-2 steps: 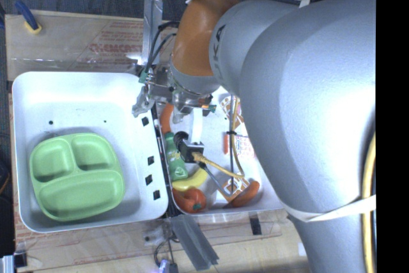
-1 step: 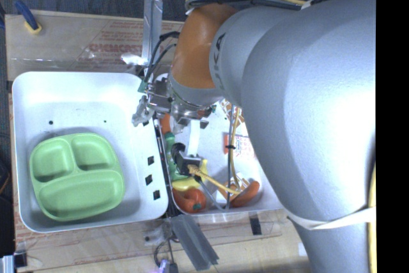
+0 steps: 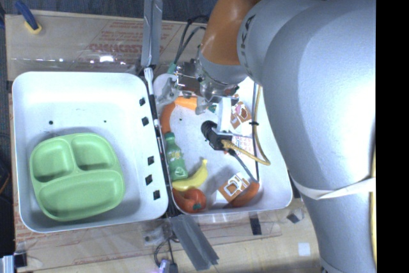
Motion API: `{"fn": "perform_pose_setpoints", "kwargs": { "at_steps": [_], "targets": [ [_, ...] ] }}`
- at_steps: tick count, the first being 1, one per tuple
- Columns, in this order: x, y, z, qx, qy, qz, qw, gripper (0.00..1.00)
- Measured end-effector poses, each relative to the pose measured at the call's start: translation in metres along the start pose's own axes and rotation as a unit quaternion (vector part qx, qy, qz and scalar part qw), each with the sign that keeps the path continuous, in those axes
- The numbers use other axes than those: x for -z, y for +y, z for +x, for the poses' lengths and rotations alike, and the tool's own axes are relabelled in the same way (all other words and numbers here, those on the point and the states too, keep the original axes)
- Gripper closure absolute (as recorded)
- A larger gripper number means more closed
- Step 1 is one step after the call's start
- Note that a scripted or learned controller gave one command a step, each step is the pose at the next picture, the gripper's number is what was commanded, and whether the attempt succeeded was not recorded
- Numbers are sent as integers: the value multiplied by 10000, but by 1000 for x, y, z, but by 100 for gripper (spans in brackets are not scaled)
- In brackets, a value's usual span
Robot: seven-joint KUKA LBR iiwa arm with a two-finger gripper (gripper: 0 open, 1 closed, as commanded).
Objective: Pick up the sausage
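The sausage (image 3: pixel 167 117) is an orange-brown curved piece lying along the left wall of the right bin (image 3: pixel 271 156), at its far end. Its upper end bends right toward an orange patch just under the gripper. My gripper (image 3: pixel 186 89) hangs low over that far left corner, directly above or touching the sausage's upper end. The wrist with its orange band (image 3: pixel 227 29) and the grey arm cover much of the right bin from the right.
A green bottle (image 3: pixel 175 156), a banana (image 3: pixel 192 177), a red fruit (image 3: pixel 192 200), a small carton (image 3: pixel 233 187) and a red-orange item (image 3: pixel 250 192) lie in the right bin's near half. The left bin (image 3: pixel 77 93) holds a green divided plate (image 3: pixel 77 174).
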State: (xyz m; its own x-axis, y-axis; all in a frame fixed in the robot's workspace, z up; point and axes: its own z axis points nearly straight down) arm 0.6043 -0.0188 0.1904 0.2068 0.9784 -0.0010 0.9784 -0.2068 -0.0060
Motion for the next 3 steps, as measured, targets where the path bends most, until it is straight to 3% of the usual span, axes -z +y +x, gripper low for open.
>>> {"fn": "perform_pose_setpoints", "kwargs": {
  "at_steps": [1, 2, 3],
  "targets": [
    [0, -39, 69, 133, -6, 13, 9999, 0],
    [0, 12, -4, -219, -1, -1, 9998, 0],
    [-1, -34, 48, 567, -3, 15, 9984, 0]
  ]
}}
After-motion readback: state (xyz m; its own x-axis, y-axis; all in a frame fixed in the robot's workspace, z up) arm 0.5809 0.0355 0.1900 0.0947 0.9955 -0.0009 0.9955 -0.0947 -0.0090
